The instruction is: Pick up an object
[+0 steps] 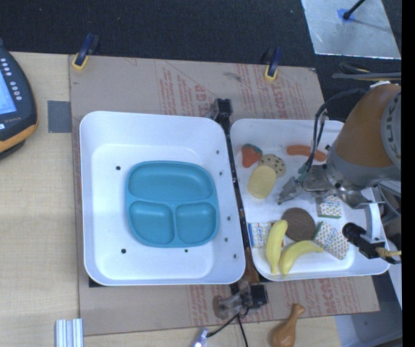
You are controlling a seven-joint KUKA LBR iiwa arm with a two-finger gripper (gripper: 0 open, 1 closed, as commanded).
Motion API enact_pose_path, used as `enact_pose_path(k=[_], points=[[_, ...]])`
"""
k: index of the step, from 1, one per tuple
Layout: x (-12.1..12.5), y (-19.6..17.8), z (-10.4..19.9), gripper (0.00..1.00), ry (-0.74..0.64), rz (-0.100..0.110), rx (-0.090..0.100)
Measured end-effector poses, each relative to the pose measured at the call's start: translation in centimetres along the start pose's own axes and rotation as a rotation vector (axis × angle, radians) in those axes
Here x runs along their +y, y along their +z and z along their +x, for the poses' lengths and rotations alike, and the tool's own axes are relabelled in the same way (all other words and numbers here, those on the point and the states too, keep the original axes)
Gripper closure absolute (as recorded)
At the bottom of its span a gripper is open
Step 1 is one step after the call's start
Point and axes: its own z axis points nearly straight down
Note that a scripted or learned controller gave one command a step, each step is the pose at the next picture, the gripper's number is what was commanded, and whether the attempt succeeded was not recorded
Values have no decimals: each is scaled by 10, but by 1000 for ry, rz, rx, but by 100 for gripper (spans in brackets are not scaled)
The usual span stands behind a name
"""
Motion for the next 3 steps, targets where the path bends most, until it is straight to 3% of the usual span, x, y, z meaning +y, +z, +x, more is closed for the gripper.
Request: enact_pose_path(k=[1, 2, 3], points=[[96, 14, -60, 0, 3, 6, 4], [110, -3, -73, 0, 1, 6, 5], [14, -9, -35, 0, 3, 9, 6]])
